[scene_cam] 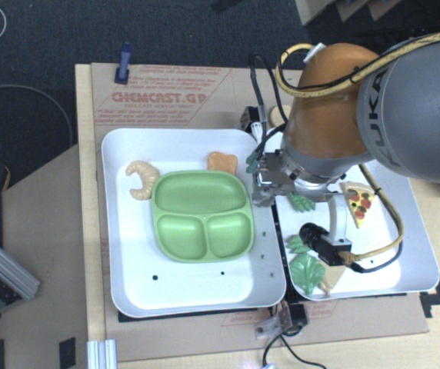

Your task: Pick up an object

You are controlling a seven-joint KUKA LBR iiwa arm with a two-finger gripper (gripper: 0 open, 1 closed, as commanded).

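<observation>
Toys are spread over two bins; a green divided plate [203,223], a croissant [143,179] and a small tan piece [222,162] lie in the left bin [128,283], while a pizza slice [358,200] and green leafy pieces [308,271] lie in the right bin [412,264]; the gripper [293,191] is lowered over the right bin's near-left part, hidden under the wrist, so its opening cannot be told; no object is seen held; a leafy piece is judged the likeliest target.
</observation>
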